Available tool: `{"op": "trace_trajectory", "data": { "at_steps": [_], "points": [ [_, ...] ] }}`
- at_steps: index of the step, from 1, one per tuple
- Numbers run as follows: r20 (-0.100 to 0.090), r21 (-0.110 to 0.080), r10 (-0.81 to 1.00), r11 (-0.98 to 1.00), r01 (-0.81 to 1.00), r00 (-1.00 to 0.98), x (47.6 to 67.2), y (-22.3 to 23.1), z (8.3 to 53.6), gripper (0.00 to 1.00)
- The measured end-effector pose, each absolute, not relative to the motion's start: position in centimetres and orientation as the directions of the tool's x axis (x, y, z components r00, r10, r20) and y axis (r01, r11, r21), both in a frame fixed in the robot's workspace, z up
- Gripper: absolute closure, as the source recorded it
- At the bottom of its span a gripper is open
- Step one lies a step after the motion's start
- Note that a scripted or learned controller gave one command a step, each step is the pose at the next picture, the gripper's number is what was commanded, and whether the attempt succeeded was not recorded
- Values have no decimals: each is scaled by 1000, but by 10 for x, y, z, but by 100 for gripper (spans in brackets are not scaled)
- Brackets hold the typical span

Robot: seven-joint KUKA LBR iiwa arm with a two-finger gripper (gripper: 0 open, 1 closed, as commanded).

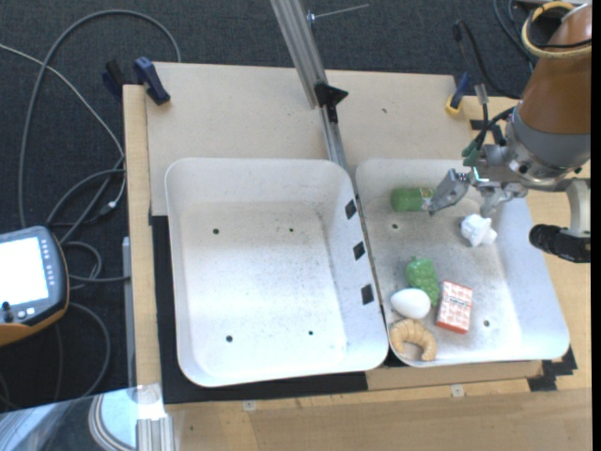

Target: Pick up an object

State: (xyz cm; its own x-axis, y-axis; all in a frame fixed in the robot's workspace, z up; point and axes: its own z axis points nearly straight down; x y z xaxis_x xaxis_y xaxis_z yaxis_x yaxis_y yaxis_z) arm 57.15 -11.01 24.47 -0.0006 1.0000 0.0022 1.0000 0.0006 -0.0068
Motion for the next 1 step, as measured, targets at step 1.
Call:
{"op": "trace_trajectory", "data": {
  "at_steps": [1],
  "points": [
    [1, -1, 1000, 0, 1000, 0, 572, -110, 247, 0]
  ]
}}
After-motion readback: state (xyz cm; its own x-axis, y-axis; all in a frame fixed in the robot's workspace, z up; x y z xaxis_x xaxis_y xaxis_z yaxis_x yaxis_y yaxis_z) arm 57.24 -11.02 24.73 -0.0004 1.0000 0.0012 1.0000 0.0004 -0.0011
